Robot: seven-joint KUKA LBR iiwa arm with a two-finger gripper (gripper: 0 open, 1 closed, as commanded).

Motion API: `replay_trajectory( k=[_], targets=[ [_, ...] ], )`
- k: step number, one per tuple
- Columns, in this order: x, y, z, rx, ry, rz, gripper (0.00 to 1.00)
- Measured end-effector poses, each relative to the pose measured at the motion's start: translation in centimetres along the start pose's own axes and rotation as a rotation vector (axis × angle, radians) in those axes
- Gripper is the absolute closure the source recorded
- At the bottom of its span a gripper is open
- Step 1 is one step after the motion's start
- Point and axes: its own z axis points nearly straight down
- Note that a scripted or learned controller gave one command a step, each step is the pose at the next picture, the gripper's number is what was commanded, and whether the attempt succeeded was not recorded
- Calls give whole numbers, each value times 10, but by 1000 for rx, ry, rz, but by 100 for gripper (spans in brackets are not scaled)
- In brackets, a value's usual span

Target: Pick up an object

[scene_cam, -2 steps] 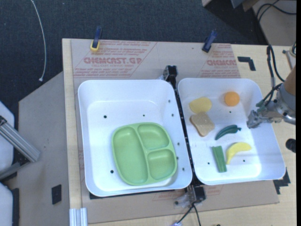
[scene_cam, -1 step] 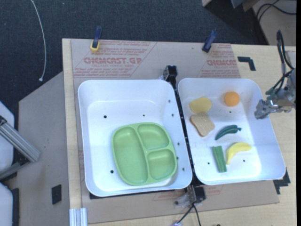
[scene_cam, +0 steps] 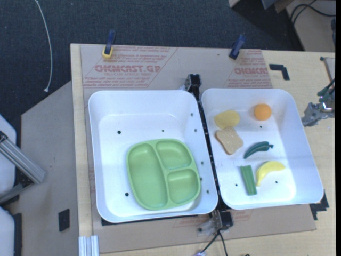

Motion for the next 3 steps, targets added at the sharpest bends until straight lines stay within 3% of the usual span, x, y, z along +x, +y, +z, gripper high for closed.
replay_trajectory(
  k=[1, 3],
  targets=[
    [52, -2, -4, 8, 5, -3, 100],
    [157, 18, 19, 10, 5, -2, 100]
  ],
)
